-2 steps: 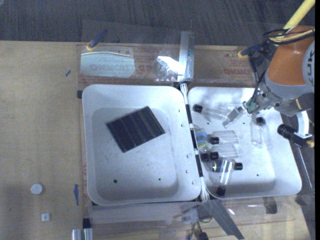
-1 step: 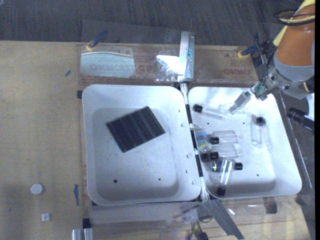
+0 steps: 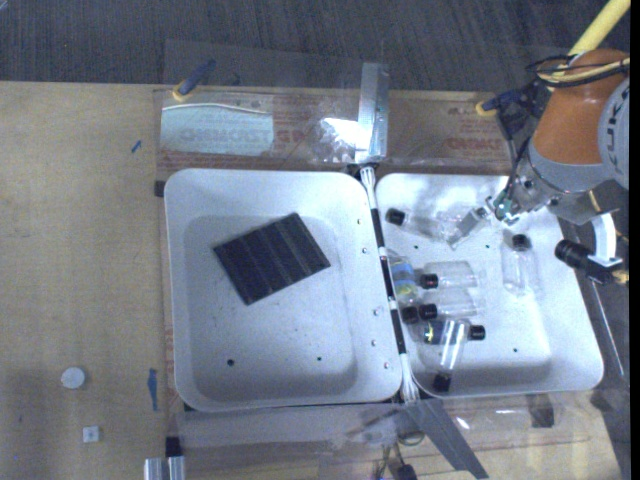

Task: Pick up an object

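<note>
The right bin (image 3: 575, 368) holds several small clear vials with black caps. One vial (image 3: 418, 220) lies at the bin's back left, another (image 3: 455, 278) near the middle, and a third (image 3: 515, 266) toward the right. A small bottle with a blue and yellow label (image 3: 403, 279) rests against the left wall. My gripper (image 3: 482, 216) hangs low over the back of this bin, between the back-left vial and the right one. The arm's orange band (image 3: 575, 118) is above it at the upper right. I cannot see anything held.
The left bin (image 3: 190, 368) contains a dark ribbed rectangular pad (image 3: 271, 257). More vials (image 3: 450, 336) cluster at the right bin's front left. Plastic bags and a metal bracket (image 3: 373, 113) lie behind the bins. A small white disc (image 3: 72, 377) sits on the bench at left.
</note>
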`<state>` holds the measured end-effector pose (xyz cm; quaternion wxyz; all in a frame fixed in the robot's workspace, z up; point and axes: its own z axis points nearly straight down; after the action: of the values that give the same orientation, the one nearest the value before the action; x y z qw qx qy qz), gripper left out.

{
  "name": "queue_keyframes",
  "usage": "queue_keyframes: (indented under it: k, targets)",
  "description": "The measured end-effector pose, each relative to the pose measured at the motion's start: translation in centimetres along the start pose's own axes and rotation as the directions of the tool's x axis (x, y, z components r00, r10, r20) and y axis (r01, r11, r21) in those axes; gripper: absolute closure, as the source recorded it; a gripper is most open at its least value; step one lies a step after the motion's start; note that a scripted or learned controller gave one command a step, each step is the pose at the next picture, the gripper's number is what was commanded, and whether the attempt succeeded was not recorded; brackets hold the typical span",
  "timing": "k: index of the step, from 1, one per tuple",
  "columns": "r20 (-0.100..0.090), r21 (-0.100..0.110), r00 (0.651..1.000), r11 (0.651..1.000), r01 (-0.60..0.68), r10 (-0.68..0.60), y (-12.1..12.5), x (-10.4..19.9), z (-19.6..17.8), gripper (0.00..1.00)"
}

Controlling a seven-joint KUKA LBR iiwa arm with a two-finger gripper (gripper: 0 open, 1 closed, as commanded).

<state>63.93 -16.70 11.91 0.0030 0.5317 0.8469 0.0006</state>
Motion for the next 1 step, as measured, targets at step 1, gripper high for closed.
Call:
queue_keyframes:
  k: [1]
  targets:
    - [0.0, -0.001, 0.999, 0.999, 0.033, -0.033, 3.72, 0.96, -5.58, 0.0]
